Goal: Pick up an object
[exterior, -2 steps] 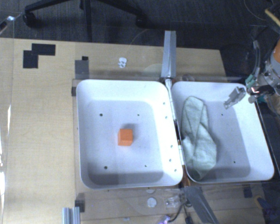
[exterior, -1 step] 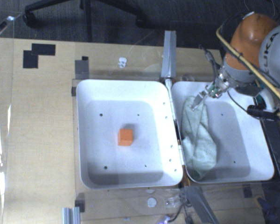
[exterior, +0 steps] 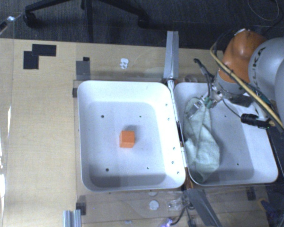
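White cloth [exterior: 201, 143] is lying crumpled along the left side of the right bin [exterior: 255, 174], its upper end rising toward the hand [exterior: 209, 100], seemingly being lifted. Whether that hand is gripping it is impossible to tell, while an orange block [exterior: 127, 139] is sitting in the left bin [exterior: 92, 126].

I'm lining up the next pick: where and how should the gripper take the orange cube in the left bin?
Come straight down from above and close on two opposite side faces of the orange cube. It sits flat near the middle of the left bin, away from the walls, so there is probably finger room on either side.
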Controlling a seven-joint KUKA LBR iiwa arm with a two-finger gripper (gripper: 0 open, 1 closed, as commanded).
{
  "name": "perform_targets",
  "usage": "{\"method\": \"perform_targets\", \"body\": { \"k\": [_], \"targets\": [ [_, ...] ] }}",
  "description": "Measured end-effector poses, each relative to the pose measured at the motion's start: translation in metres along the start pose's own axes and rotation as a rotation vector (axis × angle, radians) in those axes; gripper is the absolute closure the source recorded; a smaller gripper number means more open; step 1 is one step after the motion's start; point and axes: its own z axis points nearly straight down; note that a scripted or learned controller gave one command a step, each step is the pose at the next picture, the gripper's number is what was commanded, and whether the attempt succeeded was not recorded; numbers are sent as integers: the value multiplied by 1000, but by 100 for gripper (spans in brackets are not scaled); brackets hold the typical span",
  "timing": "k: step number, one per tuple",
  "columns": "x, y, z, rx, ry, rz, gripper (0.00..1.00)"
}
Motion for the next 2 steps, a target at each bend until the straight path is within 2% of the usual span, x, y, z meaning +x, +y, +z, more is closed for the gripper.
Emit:
{"method": "perform_targets", "body": {
  "k": [1, 2],
  "targets": [
    [0, 0, 0, 0, 0, 0, 0],
    [0, 3, -13, -7, -4, -1, 100]
  ]
}}
